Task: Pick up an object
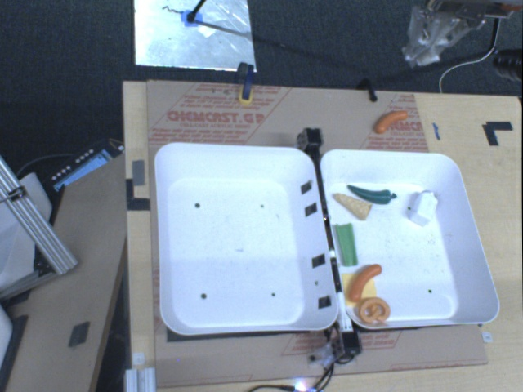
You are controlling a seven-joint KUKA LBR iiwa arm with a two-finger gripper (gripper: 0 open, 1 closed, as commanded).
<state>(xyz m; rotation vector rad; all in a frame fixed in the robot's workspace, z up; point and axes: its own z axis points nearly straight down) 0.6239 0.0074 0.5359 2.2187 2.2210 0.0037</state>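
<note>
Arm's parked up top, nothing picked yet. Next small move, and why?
Probably bring the tool down and toward the right bin, stopping above the white block. The tool hangs beyond the bench's far edge, away from every item, and the block lies apart from the other pieces, so it looks the easiest target.

Dark carpet floor (65, 55); shiny foil sheet (192, 23); wooden bench (82, 251).
</note>
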